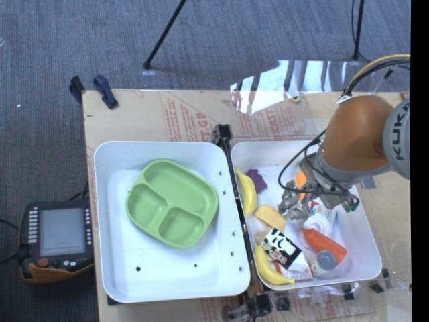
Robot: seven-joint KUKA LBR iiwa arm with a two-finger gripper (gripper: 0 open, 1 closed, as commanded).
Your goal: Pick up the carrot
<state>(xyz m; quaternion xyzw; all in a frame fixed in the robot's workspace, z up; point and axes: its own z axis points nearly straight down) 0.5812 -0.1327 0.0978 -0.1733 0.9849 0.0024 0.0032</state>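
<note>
Arm over right bin (370, 247); gripper (305, 203) low among clutter, grip state cannot be told. Carrot (301, 178) peeks orange just beside wrist. Step: reaching. Next: close squarely, lift.

A light green divided plate (172, 202) lies in the white left bin (114, 159); the white right bin (365, 243) holds two yellow bananas (247, 190), a purple piece (255, 179), an orange carrot (301, 178), a black-and-white patterned box (280, 246) and an orange-red bottle (324, 243) with a grey cap. At the frame's right, the arm's orange band (355, 136) shows against grey, over a tan bench (167, 113) printed with red lettering.
</note>
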